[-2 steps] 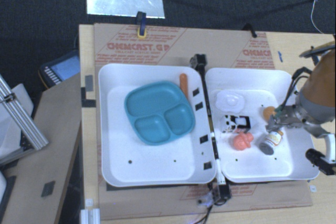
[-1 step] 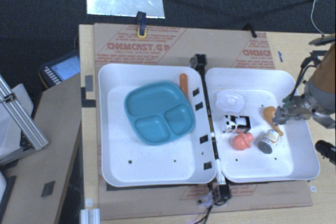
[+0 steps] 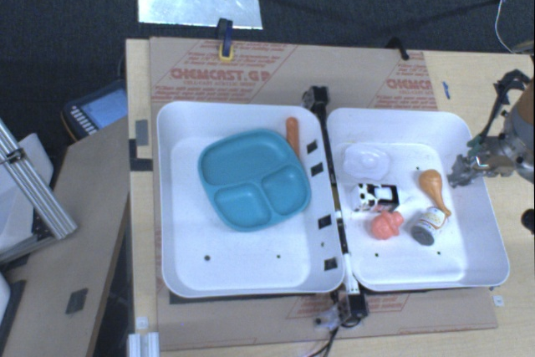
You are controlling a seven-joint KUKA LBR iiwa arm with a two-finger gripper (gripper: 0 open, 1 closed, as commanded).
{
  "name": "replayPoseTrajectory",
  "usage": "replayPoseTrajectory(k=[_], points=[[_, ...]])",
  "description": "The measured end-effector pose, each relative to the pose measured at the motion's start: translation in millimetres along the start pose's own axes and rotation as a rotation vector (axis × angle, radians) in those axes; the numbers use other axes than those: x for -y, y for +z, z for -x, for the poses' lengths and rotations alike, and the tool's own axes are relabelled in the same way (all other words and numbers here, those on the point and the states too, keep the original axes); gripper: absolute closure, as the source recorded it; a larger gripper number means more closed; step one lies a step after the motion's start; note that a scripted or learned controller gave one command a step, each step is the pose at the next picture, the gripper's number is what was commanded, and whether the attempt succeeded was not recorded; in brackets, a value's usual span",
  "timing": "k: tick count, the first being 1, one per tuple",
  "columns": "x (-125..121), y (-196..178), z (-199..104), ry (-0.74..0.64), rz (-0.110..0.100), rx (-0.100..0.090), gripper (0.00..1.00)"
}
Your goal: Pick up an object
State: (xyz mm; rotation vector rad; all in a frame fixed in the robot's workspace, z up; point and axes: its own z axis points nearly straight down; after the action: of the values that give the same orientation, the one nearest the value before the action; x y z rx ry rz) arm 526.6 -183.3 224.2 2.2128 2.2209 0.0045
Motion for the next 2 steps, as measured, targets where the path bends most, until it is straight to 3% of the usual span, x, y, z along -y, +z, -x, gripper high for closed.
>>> replayPoseTrajectory(k=[1,2], points=[[-2,-48,1,-0.001,0.000,0.000,1.00],[-9,-33,-46,-0.005,-0.004,-0.003,1.00]])
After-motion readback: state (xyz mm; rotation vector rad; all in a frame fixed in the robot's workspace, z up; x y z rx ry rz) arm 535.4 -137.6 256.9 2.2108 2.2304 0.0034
